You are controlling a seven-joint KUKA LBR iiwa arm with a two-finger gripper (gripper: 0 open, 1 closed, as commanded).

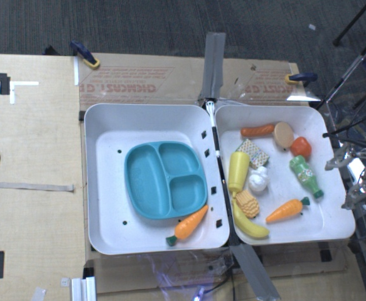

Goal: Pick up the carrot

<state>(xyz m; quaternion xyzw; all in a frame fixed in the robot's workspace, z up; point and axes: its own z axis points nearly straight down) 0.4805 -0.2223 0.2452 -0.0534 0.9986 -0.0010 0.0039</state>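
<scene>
Carrots are seen in both bins. One carrot (pixel 191 223) is laid in the left bin (pixel 101 187) by its near edge, its tip touching the near right corner of a teal divided plate (pixel 167 179). A second carrot (pixel 286 210) is placed in the right bin (pixel 333 221) near the near edge, leaves turned toward the right wall. A banana (pixel 248 221) is found beside it to the left, a green bottle (pixel 305 175) just beyond it, and a sausage (pixel 258 130) at the far edge.
</scene>
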